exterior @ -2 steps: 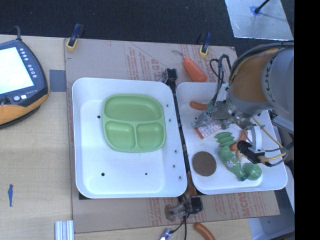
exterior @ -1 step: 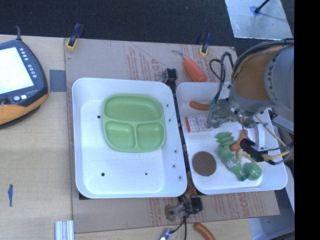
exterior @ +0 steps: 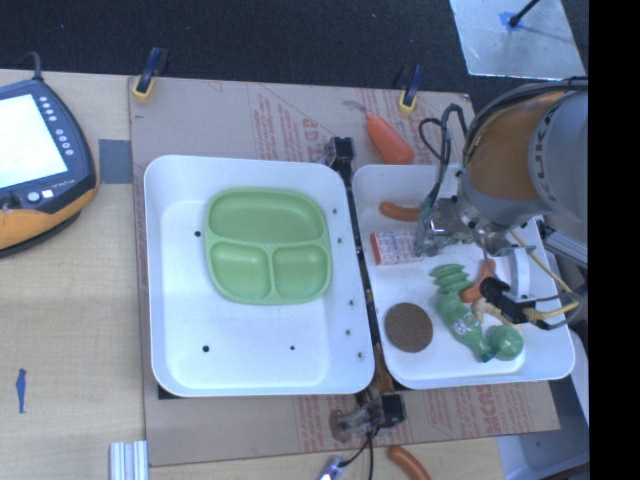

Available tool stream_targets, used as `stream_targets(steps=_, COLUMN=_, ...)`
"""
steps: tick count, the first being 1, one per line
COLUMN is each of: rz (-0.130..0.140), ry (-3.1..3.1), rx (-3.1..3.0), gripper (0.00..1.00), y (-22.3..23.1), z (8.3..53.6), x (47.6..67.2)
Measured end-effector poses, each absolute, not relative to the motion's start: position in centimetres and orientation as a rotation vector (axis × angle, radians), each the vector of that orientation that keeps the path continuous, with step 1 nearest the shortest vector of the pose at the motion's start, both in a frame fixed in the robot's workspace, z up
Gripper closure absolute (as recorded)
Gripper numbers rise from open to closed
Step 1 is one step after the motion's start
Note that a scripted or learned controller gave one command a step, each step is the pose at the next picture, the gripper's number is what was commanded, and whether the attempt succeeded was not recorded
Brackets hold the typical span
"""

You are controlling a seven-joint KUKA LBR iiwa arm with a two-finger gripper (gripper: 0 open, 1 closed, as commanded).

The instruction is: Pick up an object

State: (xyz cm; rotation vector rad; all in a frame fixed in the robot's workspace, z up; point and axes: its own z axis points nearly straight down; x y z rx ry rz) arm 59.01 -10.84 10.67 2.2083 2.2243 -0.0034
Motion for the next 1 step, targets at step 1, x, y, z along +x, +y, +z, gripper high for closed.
stream_targets(steps=1, rz=-0.002, ry=2.223, rx=2.221, gripper=0.0, y=-15.57, z=9.28, x=63.92)
